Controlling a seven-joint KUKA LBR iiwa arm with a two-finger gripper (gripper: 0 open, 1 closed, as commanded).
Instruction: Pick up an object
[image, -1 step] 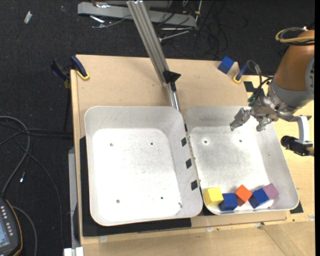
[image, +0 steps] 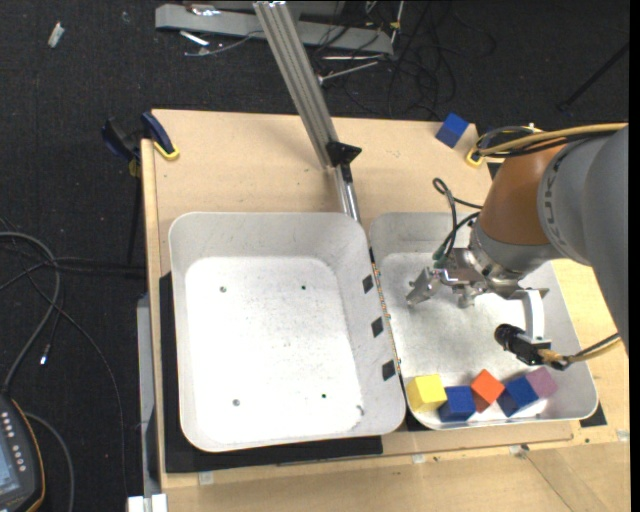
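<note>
Blocks sit in a row along the near edge of the right bin (image: 566, 300): a yellow block (image: 427, 390), a blue block (image: 458, 402), an orange block (image: 487, 387), another blue block (image: 518, 395) and a purple block (image: 542, 381). The gripper (image: 424, 290) hangs over the bare middle of that bin, well apart from them. Its fingers look spread and hold nothing. The left bin (image: 190, 240) lies just beside it.

A light wooden bench (image: 260, 160) carries two shallow white bins side by side: the left bin (image: 268, 330) and the right bin (image: 400, 235), their inner rims touching. Near the bench's far right corner a small blue block (image: 453, 128) lies directly on the wood, beside a yellow cable (image: 490, 150).
</note>
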